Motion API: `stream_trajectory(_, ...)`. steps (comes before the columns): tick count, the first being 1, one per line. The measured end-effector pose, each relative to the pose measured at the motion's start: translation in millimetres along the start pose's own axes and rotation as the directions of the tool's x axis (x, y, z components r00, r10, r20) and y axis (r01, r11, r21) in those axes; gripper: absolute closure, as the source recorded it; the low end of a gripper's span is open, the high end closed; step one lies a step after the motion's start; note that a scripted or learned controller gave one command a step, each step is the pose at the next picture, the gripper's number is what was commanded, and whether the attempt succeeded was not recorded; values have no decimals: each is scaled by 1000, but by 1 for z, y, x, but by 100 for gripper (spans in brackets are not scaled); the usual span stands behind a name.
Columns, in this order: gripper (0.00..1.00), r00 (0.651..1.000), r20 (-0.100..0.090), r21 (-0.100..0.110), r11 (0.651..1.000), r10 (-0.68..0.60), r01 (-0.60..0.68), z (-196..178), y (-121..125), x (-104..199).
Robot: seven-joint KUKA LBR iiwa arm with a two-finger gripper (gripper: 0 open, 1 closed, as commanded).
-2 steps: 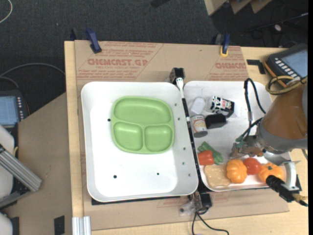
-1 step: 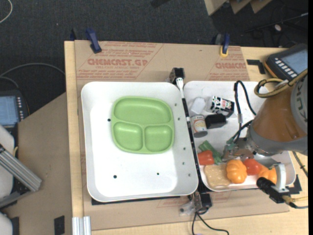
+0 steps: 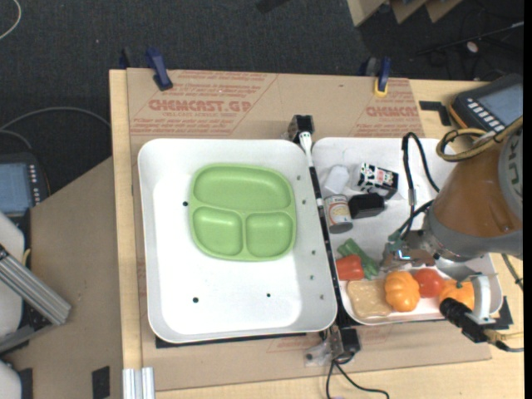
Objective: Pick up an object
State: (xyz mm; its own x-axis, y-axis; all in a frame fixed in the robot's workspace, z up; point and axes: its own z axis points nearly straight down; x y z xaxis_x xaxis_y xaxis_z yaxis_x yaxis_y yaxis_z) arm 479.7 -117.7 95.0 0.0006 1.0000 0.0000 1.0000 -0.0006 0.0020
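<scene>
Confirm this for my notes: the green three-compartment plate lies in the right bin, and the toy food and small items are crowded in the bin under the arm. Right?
Not quite. The camera view shows the green three-compartment plate in the left bin, not the right one. The rest holds: the toy food, such as the orange pumpkin, and small items are crowded in the right bin under the arm.

Two white bins (image 3: 158, 248). Left bin: one green divided plate (image 3: 243, 212). Right bin: one small can (image 3: 337, 211), one black-and-white carton (image 3: 376, 176), one black block (image 3: 366, 205), one orange pumpkin-like toy (image 3: 401, 291), one tan slab (image 3: 368, 298), two red pieces (image 3: 350, 268). Two clamps (image 3: 158, 67) at far edge.
</scene>
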Motion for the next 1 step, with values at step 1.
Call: stream_trajectory(1, 100, 1000, -2, -11, 1000, -13, 13, -96, 47, 87)
